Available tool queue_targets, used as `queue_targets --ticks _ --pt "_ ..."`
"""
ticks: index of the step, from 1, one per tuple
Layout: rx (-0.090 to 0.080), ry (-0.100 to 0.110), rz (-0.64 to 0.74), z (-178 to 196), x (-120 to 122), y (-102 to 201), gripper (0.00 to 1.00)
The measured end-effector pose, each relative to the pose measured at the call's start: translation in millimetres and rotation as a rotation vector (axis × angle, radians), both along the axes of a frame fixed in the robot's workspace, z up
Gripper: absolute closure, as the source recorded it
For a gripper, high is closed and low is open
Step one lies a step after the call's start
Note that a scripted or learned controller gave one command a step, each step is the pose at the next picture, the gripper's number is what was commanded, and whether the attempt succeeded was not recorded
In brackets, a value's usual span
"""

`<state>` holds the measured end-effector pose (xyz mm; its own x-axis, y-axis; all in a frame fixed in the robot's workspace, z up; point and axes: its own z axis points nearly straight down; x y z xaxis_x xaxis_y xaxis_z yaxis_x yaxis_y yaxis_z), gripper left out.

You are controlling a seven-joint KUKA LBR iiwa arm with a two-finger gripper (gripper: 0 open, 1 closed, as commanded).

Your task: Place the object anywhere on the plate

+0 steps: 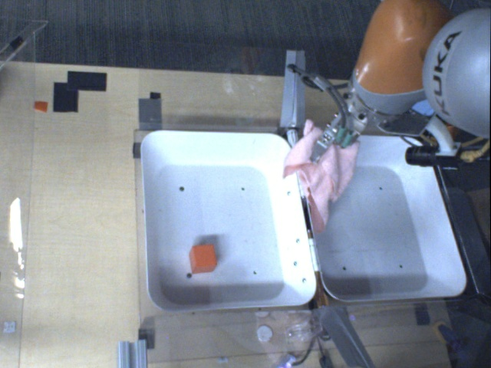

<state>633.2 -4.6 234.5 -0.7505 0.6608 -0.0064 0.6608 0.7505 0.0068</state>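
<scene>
The arm reaches in from the right, its orange band (395, 41) above the right bin (399, 228). The hand (343, 134) hangs over that bin's upper left corner, close to the divide between the two bins. Its fingers are closed on a pink cloth (326, 171), which is pinched at the top and droops down from the hand. The cloth hangs along the seam, its left fold over the rim of the left bin (222, 217) and its lower tip over the right bin's inner edge. A small orange block (203, 258) lies on the left bin's floor, toward the lower left, well apart from the cloth. Both bins sit on the pale wooden surface (69, 228).
</scene>
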Motion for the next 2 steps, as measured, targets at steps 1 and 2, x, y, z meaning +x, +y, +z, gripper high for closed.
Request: queue_targets --ticks 1,2 --pt "-0.002 -0.001 0.402 4 -20 38 1.00" --pt "-0.005 -0.003 0.724 -4 -31 84 1.00"
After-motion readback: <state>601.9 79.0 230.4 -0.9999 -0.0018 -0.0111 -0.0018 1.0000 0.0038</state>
